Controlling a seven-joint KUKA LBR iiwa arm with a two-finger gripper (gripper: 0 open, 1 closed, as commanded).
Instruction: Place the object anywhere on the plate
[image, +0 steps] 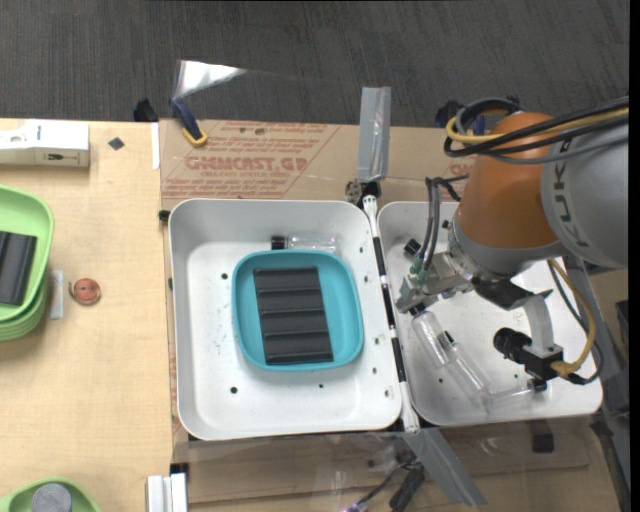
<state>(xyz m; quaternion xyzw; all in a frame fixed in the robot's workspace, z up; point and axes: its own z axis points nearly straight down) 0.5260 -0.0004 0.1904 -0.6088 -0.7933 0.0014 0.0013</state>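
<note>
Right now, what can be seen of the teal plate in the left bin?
The teal plate is a rounded-square dish with a raised rim, plastic by the look of it. It lies flat near the middle of the left bin, slightly toward the back. A black ribbed rectangular block rests on its centre, covering most of the floor. Nothing else touches it; the claw is over the right bin.

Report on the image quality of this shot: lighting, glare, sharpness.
Camera view: even, soft overhead light with faint shadows inside the left bin; mild glare on the clear plastic strip at top; the teal plate is sharp; the arm looks slightly soft, and clear items in the right bin are hard to resolve.
</note>
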